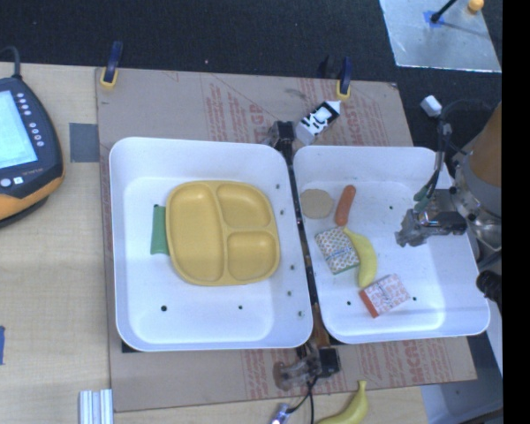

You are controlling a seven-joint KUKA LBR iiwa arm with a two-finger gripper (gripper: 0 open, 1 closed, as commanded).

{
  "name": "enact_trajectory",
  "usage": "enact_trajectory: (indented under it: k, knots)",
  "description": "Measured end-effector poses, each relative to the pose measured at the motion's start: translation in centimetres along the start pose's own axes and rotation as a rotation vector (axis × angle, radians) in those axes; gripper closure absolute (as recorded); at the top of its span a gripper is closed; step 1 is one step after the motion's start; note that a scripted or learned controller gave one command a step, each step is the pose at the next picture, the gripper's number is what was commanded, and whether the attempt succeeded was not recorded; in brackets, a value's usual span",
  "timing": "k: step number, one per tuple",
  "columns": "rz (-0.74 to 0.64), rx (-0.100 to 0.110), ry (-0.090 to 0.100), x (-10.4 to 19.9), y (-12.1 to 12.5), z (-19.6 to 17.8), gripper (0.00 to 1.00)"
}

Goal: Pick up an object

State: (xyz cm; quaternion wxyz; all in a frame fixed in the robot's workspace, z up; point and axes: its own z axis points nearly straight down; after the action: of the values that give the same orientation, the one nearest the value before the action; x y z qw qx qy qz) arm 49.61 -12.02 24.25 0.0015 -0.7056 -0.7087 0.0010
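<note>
- The tool (412, 234) hangs over the right part of the right bin (442, 325), with nothing between its fingers; whether they stand wide or narrow cannot be told.
- Nearest to it, on its left, lies a yellow banana (364, 256), curved, touching a checked packet (336, 249) on its far side.
- Below and left of the tool sits a small red-and-white box (383, 295), just under the banana's lower end.
- Farther left and a little up lie an orange sausage (344, 205) and, beside it, a round tan cookie (317, 203), near the bin's left wall.
- The stretch of bin floor between the tool and these things is bare.
- Well to the left, the other bin (132, 263) bears a yellow divided tray (223, 232) lying over a green strip (157, 230).
- On the desk (44, 307), far left, rests a control pendant (16, 148); a second banana (349, 406) lies below the bins.
</note>
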Motion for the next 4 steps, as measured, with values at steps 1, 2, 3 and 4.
enact_trajectory:
  k: [1, 2, 3, 4]
  knots:
    - [-0.001, 0.003, -0.001, 1.1, 5.0, 8.0, 0.0]
    - [-0.003, -0.021, -0.002, -0.6, 2.3, 14.2, 0.0]
    - [-0.002, -0.025, -0.009, 2.0, 0.9, 14.4, 0.0]
    - [-0.002, -0.024, -0.008, 1.8, 0.7, 14.5, 0.0]
